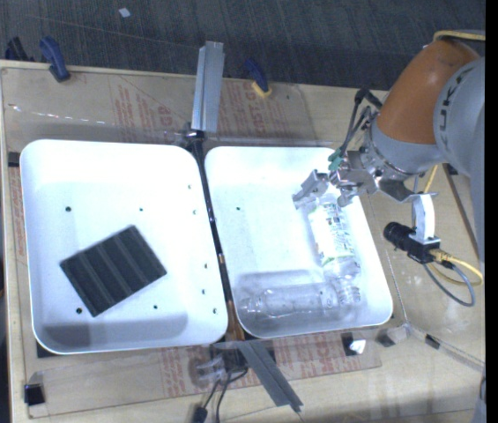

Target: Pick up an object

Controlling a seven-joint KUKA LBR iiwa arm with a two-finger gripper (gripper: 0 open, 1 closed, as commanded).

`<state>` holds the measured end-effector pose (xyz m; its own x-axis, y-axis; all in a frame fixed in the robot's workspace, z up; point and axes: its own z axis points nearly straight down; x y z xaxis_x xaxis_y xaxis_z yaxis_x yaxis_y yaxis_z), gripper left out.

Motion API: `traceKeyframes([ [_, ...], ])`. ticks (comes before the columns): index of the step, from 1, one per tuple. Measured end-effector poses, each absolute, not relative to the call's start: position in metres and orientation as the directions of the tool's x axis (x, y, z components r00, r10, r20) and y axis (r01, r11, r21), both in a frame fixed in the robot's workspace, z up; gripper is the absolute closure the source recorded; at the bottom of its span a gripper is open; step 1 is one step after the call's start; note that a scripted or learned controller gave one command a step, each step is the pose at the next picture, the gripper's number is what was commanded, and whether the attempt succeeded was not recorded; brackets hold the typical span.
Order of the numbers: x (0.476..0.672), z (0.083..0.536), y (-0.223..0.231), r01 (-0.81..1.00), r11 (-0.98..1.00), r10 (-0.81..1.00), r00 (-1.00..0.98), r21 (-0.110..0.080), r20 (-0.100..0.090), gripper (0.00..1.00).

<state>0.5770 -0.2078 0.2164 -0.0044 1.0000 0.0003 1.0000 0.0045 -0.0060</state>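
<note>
The end effector [323,186] hangs over the upper right corner of the right bin [257,170]; whether it is open or closed I cannot tell. Just below it lies a clear plastic bottle [332,233] with a white label, its print too small to read. A second clear bottle [288,298] lies crosswise below that, against the bin's near wall. Well to the left, in the left bin [99,161], rests a dark ribbed slab [112,269] with bare floor around it. Red lettering on the tabletop [125,104] is illegible.
</note>
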Motion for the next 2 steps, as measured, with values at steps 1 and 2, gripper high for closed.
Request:
traceKeyframes([
  [1, 0.593, 0.182, -0.208, 0.997, 0.077, 0.997, -0.077, -0.006, 0.003, 0.00],
  [2, 0.543, 0.144, -0.210, 1.000, 0.029, 1.000, -0.029, -0.003, 0.000, 0.00],
])
